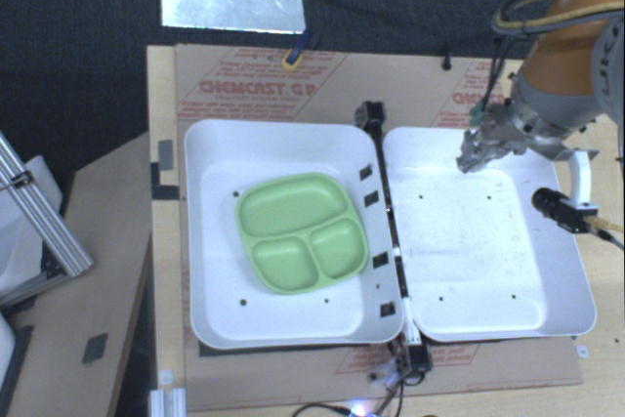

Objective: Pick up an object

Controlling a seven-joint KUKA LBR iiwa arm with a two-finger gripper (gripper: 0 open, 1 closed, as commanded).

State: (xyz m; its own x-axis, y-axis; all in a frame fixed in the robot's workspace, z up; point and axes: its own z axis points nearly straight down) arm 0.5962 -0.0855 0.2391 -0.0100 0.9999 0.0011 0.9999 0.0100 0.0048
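We are hovering gripper (pixel 473 157) over right bin (pixel 488 308), nothing visibly held, finger state unclear; green tray (pixel 298 231) lying in left bin (pixel 210 210), pick remaining.

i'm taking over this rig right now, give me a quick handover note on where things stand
Hand: over the far edge of the right bin, nothing visible between its fingers; open or shut can't be told from this view.
Things: a green tray with three compartments lies flat in the left bin, apart from the hand.
Done: nothing picked up yet.
Left: move the hand across to the left bin, grasp the tray, likely by its rim, and lift it.
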